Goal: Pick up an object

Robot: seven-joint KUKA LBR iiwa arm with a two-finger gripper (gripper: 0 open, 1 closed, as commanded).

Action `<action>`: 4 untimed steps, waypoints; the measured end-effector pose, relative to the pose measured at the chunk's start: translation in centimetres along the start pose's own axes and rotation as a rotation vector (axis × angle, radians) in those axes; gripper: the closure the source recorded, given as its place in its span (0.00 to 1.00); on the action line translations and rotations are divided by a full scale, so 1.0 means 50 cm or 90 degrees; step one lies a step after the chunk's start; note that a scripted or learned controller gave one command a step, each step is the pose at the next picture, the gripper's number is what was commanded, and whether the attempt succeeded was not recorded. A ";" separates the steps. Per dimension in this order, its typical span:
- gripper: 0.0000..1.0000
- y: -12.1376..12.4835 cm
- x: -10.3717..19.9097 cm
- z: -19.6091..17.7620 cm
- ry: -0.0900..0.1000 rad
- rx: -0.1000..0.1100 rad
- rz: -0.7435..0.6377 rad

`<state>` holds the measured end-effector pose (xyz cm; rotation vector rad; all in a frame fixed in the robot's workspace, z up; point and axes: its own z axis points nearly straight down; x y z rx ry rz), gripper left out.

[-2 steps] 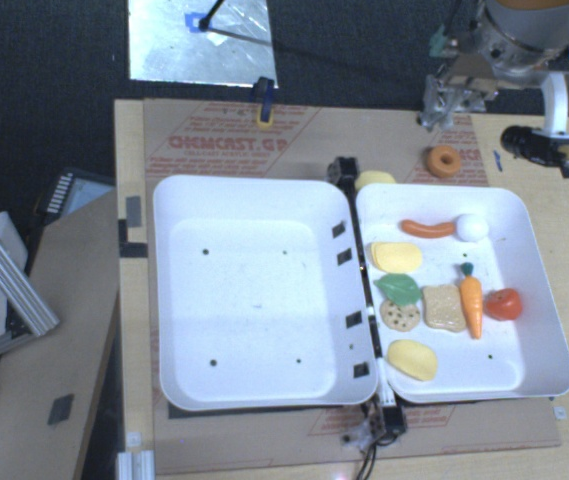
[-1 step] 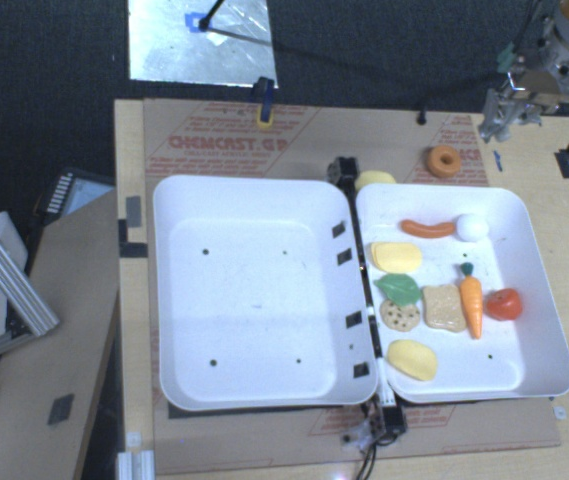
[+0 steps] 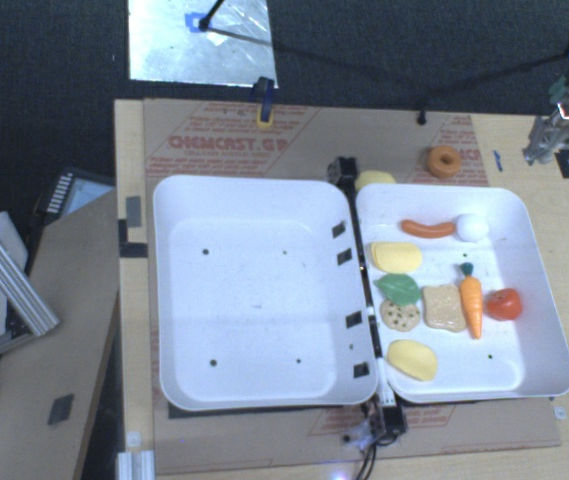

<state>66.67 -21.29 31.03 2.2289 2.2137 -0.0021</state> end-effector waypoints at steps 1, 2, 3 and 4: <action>1.00 -0.108 0.103 -0.328 -0.001 -0.013 -0.009; 1.00 0.007 0.173 -0.344 0.000 -0.005 -0.010; 1.00 0.002 0.240 -0.390 0.001 -0.004 -0.009; 1.00 0.001 0.300 -0.455 0.001 -0.005 -0.009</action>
